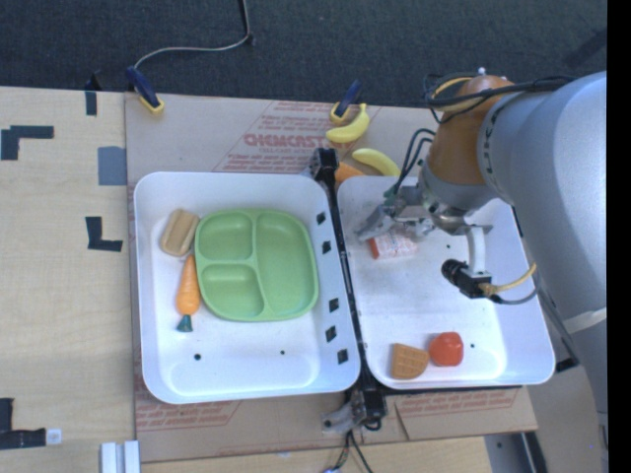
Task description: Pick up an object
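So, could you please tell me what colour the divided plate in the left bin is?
The divided plate is light green, seen clearly in the camera view.

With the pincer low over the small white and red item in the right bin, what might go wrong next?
1. The pincer sits over one end of the white and red packet, so a grasp may slip off.
2. The packet lies flat; it may only slide along the right bin.
3. The banana on the bin's far rim could get knocked.
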Robot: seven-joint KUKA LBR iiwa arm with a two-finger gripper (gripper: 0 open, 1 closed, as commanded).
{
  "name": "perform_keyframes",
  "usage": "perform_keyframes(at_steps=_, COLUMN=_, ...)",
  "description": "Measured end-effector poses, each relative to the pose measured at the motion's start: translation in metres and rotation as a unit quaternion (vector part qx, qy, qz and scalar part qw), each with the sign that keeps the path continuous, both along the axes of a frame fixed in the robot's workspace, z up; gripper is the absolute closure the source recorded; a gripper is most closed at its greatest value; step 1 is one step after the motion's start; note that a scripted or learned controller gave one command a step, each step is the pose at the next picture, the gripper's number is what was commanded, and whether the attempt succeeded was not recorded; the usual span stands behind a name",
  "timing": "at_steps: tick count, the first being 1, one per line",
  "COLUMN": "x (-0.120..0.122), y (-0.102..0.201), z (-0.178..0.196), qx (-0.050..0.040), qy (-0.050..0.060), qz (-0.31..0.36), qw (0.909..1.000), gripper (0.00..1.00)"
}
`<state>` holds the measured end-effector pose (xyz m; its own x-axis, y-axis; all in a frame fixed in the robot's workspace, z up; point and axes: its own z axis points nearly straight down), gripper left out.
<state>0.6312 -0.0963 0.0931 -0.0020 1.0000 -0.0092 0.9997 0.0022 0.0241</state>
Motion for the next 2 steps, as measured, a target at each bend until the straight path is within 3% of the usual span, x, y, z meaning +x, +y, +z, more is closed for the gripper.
perform_keyframes(at_steps=1, x=0.0001, y=0.0019, z=0.0099, qx=0.0025, qy=0.001, qz=0.0, qw=1.0, gripper=1.0)
perform_keyframes(at_steps=2, x=0.0007, y=0.0022, z=0.0107, qx=0.0027, qy=0.001, qz=0.0, qw=1.0, gripper=0.0)
